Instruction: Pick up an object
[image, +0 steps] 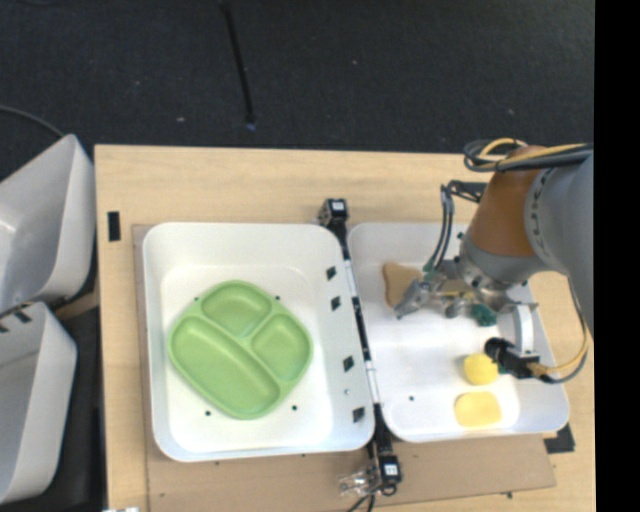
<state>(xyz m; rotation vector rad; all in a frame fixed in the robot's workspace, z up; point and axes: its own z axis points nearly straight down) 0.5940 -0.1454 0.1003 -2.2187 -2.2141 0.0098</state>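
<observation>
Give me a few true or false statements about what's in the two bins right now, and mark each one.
1. A green divided plate lies in the left bin. True.
2. Two yellow objects sit in the right bin. True.
3. The green plate has two compartments. False: it has three.
4. The gripper hovers over the left bin. False: it is over the right bin.
5. A tan object lies in the right bin near the gripper. True.

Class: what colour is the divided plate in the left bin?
Light green, seen in the camera view: divided plate.
</observation>
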